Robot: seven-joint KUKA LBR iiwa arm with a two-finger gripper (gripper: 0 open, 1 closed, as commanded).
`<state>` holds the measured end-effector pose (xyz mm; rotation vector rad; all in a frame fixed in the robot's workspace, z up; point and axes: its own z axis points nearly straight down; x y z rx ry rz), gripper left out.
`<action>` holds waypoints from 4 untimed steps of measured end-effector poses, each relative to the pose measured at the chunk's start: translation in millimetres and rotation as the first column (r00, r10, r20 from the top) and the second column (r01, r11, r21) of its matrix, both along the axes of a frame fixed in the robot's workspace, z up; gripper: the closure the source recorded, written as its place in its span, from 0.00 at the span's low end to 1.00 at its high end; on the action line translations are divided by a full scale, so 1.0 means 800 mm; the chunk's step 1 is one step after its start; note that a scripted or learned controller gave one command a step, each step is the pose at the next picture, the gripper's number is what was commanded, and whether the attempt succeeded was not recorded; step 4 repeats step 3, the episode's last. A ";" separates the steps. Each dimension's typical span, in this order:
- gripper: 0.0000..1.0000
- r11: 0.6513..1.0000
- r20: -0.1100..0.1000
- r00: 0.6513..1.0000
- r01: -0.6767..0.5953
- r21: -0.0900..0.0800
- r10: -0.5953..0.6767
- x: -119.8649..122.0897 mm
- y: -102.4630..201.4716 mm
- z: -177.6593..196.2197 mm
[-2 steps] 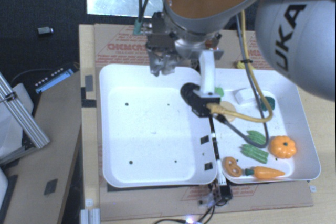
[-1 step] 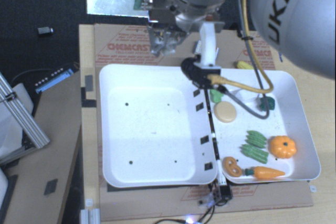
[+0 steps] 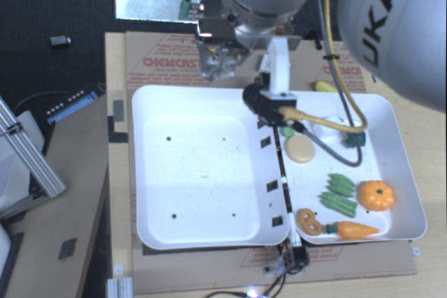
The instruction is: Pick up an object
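Cardboard (image 3: 167, 59) is laid under both white bins on the bench (image 3: 70, 171), presumably to keep them seated level. The left bin (image 3: 202, 171) is seen with a bare floor, so free room is offered there. Above its far rim the gripper (image 3: 220, 65) is held high and blurred (whether it is open or closed cannot be told). Past the shared wall, every candidate is gathered in the right bin (image 3: 380, 150): a pale disc (image 3: 300, 149), a pretzel (image 3: 309, 221), green pods (image 3: 340, 185), a carrot (image 3: 353, 229) and a pumpkin (image 3: 376, 195). The disc lies apart from the rest and is judged easiest to reach. The pretzel and carrot are crowded against the near rim.
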<state>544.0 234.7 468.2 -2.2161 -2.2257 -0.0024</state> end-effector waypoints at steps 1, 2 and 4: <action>1.00 1.000 0.001 1.000 0.001 0.001 -0.001 0.003 0.000 0.010; 1.00 1.000 0.003 1.000 0.002 0.001 -0.002 0.026 0.000 0.035; 1.00 1.000 0.007 1.000 0.004 0.000 -0.004 0.129 -0.001 0.038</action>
